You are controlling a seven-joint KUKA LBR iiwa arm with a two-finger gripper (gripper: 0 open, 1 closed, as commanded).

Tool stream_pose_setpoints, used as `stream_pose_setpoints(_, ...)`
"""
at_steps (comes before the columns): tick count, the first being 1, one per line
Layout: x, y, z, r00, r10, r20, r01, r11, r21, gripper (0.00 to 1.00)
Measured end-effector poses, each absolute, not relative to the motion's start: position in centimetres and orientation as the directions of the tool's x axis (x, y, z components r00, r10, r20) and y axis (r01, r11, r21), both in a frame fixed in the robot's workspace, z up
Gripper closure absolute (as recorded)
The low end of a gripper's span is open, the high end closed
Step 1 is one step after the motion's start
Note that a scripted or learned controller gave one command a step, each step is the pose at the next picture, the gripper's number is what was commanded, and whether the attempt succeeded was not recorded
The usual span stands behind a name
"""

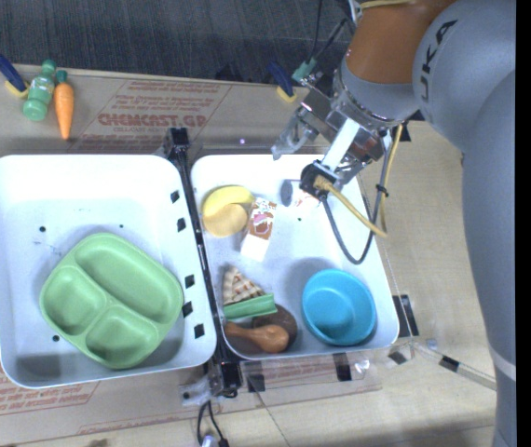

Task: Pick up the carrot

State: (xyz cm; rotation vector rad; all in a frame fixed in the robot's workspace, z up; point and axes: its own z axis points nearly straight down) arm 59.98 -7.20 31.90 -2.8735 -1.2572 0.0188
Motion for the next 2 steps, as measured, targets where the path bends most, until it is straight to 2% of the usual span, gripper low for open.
stream_pose_setpoints(1,61.1,-11.9,33.2,0.448,0.894,-0.006,0.894,-0.448,-0.002,0.00)
stream_pose_setpoints(2,61.9,-6.2,51.9,0.470,0.883,0.001,0.883,-0.470,0.005,0.00)
